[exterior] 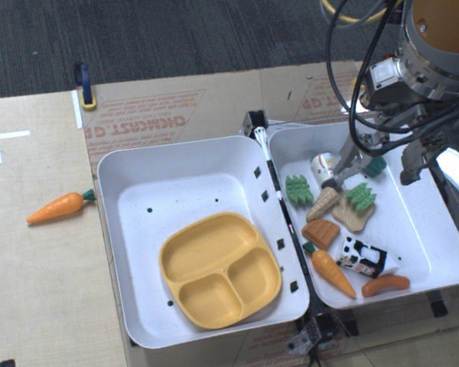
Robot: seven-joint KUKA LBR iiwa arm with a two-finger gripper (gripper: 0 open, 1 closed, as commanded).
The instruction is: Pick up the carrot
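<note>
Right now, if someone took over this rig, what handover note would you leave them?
Gripper: low over the back of the right bin, near a small can; holds nothing that I can see.
Carrot: lying in the right bin near its front left corner, beside a sausage and a black-and-white toy. A second carrot lies outside on the bench, left of the left bin.
Yellow divided plate sits in the left bin.
Done: no pick yet.
Left: move to a carrot, grasp, lift.
</note>
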